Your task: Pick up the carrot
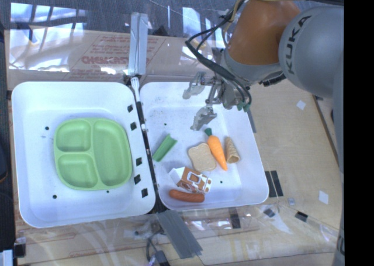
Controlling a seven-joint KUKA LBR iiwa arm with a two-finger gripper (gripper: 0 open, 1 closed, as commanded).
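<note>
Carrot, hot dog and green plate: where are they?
carrot (217, 151), camera view, middle of its orange body.
hot dog (187, 196), camera view, middle of its length.
green plate (124, 164), camera view, right rim.

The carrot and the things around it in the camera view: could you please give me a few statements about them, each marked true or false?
1. The carrot lies in the right bin. True.
2. The green divided plate sits in the same bin as the carrot. False: it is in the left bin.
3. The tool has the carrot between its fingers. False: the carrot lies on the bin floor, below the tool in the picture.
4. The bread slice lies right beside the carrot, on its left in the view. True.
5. The sausage lies near the front edge of the right bin. True.
6. The green stick lies on the divided plate. False: it is in the right bin, near the wall between the bins.
</note>
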